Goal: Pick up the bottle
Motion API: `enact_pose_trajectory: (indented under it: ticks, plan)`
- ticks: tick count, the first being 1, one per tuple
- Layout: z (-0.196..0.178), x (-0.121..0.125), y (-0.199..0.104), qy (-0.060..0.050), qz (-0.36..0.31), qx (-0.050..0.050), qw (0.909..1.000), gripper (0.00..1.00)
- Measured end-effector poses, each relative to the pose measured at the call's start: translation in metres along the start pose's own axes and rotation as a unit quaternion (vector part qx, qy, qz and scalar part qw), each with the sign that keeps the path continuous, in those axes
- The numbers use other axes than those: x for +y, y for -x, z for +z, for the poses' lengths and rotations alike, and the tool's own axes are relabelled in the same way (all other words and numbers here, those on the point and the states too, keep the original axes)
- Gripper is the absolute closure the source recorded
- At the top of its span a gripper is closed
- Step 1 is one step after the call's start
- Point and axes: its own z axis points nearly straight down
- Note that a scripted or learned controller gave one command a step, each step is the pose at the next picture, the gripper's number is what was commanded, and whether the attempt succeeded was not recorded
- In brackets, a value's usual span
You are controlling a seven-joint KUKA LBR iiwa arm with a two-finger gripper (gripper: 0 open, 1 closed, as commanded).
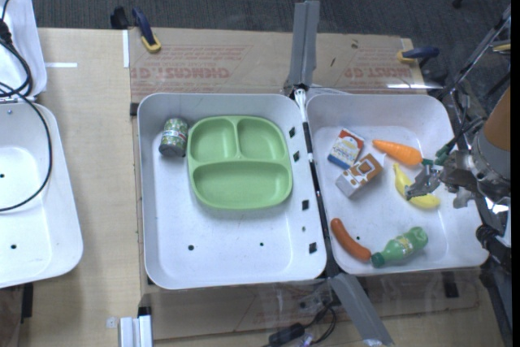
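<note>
Left bin (162,248): small can (173,136) at 9 o'clock of the green plate (240,161). Right bin (382,106): green bottle (400,248) lying at 5 o'clock, beside a sausage (349,240). Gripper (424,184) at 3 o'clock, over the banana (413,189); finger spacing cannot be determined.

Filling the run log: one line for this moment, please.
task: pick bottle | gripper over banana | green bottle lying in right bin, ungrasped

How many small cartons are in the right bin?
2: a white, blue and red carton near the bin's back left, and a white and orange carton just in front of it, seemingly touching. None looks hidden.
</note>
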Motion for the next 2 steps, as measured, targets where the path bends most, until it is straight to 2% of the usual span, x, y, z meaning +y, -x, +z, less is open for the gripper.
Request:
enact_pose_trajectory:
  ticks: [1, 2]
  plan:
    - [0.079, -0.028, -0.069, 0.000, -0.006, 0.000, 1.0000, 0.00]
    - [-0.037, 0.068, -0.029, 0.001, 0.046, -0.001, 0.9989, 0.00]
